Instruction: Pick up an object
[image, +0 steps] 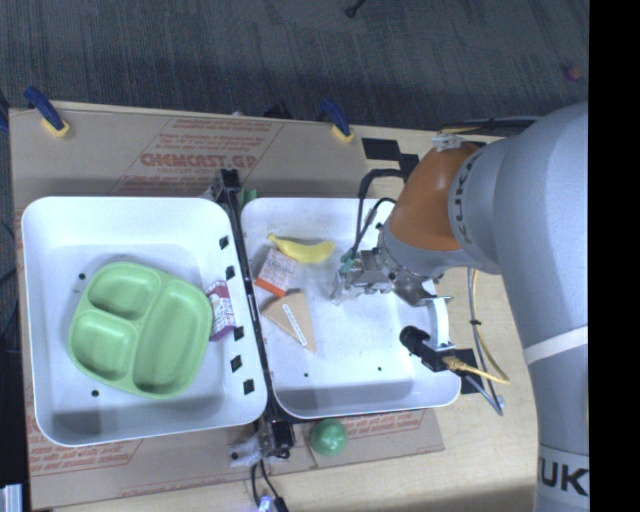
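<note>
the arm (520, 200) is what sits closest to my camera, a big grey bulk coming in from 3 o'clock, with its orange band (432, 200) above the wrist. below the band i see the end effector (352, 280) down inside the right bin (350, 395), toward that bin's 3 o'clock half. i cannot tell from here how it stands, released or clenched, and i see nothing clearly caught in it.

in the same bin, at 10 o'clock from the end effector, a banana (302, 248) lies on its side near the back wall. just at 7 o'clock of the banana is a small packet (276, 268), and under that an orange piece (268, 287) touching a tan wedge (293, 320), which lies flat at 8 o'clock from the end effector. all of these rest on the bin floor, apart from the end effector.

the left bin (50, 420) holds a green divided plate (140, 325), filling most of its floor. at the plate's 3 o'clock edge a small purple wrapper (222, 308) lies against the wall between the two bins.

on the counter (120, 140), outside the bins at 6 o'clock of the right one, a green ball (327, 436) sits by itself. two blue clamps (46, 111) grip the counter's far edge at 12 o'clock.
</note>
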